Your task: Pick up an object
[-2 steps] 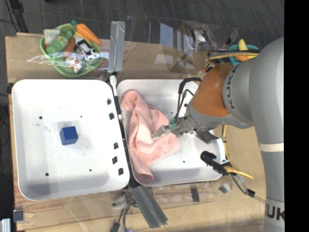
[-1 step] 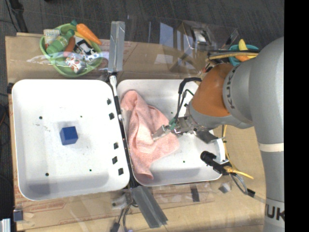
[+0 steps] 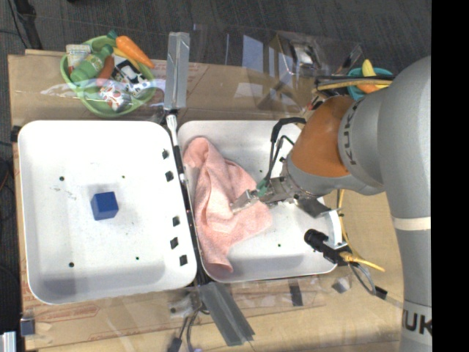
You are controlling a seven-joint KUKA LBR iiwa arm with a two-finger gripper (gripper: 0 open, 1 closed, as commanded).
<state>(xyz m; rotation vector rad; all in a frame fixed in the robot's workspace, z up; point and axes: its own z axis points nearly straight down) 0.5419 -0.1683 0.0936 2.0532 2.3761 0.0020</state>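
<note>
Two bins, gripper at the cloth

You have the gripper (image 3: 250, 198) low in the right bin (image 3: 293, 251), centre-right of the frame, its tip touching the right edge of the pink cloth (image 3: 214, 200). Clenched or released: you cannot tell from this angle. The cloth lies crumpled along that bin's left wall, from the upper part down to the lower edge. Your arm (image 3: 366, 145) enters from the right. In the left bin (image 3: 44, 196) you have one blue cube (image 3: 105, 204), left of its middle, well apart from the gripper. Upper left of the frame, beyond the bins: a green bowl (image 3: 94, 108) heaped with small toys.
</note>
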